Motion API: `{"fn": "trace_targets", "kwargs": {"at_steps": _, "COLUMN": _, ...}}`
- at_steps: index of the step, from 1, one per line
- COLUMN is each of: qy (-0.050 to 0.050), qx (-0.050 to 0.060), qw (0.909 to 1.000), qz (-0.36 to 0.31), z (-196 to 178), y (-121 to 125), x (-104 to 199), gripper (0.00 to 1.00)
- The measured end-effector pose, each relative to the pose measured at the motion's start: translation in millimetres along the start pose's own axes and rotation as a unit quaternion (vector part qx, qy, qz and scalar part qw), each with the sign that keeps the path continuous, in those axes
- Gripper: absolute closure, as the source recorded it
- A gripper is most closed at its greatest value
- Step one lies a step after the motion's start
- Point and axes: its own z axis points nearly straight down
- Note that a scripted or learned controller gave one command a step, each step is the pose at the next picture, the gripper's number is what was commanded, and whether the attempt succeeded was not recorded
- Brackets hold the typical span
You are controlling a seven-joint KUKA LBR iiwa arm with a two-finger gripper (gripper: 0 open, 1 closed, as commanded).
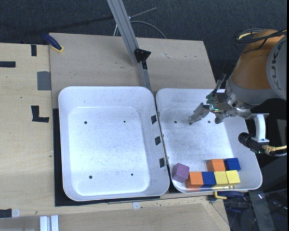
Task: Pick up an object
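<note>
The hand [204, 113] hangs over the right bin [183, 100], seemingly spread and empty, well apart from the blocks [216, 172].

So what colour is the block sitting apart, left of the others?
Purple block, in the camera view.

The KUKA arm [260, 71] was bulky and rounded, a broad orange band topping its grey wrist, part of a dark logo showing at its edge. Black cabling looped beside a white bracket; the gripper [208, 113] was grey metal.
</note>
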Motion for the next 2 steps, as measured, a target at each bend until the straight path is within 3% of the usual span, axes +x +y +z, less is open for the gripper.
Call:
{"fn": "trace_targets", "kwargs": {"at_steps": 1, "qy": 0.001, "qx": 0.004, "qw": 1.0000, "qz": 0.000, "z": 87.1, "y": -5.3, "x": 30.0, "gripper": 0.00}}
{"fn": "trace_targets", "kwargs": {"at_steps": 2, "qy": -0.001, "qx": 0.002, "qw": 1.0000, "qz": 0.001, "z": 114.7, "y": -3.7, "x": 23.1, "gripper": 0.00}}
